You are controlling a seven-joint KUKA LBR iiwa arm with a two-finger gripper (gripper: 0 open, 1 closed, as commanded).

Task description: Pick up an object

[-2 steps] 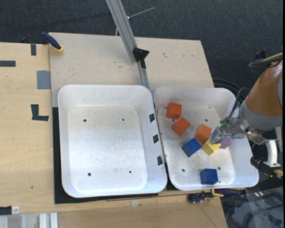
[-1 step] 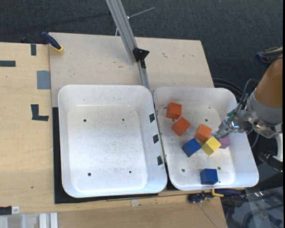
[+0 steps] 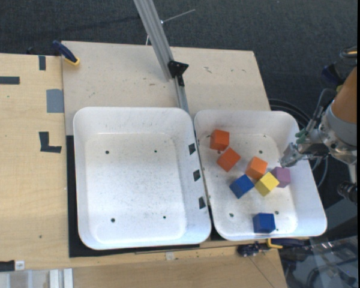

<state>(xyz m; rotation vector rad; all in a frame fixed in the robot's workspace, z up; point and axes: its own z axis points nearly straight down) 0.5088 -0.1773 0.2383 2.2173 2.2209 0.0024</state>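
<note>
The big white plastic bin on the right [image 3: 306,218] is your landmark. The grey gripper [image 3: 290,156] sits at its right wall; I cannot tell its grip. Just inside is a small purple block [image 3: 282,175], touching a yellow one [image 3: 266,183]. It looks light and hard. Squeeze its flat sides.

The arm [image 3: 347,110] was grey metal, with an orange band showing above its wrist at the right edge of the scene. Its gripper [image 3: 290,156] was a darker grey, narrow assembly, and thin dark cables ran alongside the wrist.
</note>
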